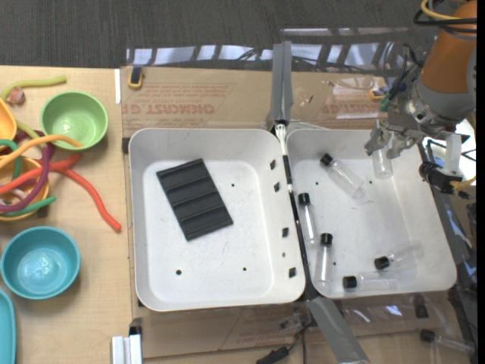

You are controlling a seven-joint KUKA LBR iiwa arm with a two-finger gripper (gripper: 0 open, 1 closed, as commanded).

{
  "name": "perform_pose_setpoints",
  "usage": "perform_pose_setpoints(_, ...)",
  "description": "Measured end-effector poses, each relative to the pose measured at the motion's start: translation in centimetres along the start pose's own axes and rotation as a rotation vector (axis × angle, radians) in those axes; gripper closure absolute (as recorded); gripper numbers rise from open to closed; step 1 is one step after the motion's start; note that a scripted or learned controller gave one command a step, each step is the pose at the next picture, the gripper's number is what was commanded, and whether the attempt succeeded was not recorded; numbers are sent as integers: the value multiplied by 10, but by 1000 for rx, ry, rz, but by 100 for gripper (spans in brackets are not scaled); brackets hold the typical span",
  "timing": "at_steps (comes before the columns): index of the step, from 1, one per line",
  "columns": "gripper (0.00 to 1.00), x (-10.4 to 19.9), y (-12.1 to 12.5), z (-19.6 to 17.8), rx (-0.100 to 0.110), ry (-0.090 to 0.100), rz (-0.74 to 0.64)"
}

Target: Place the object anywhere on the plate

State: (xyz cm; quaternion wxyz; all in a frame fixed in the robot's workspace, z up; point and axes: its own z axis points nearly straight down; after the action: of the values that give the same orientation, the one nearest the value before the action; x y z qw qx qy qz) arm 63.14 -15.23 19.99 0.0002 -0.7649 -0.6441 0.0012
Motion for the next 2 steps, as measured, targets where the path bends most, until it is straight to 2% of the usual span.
perform_pose_setpoints(1,100,-21,-61,109,0,2,-126)
perform_pose_setpoints(2,100,-79,-143,53,0,2,-214)
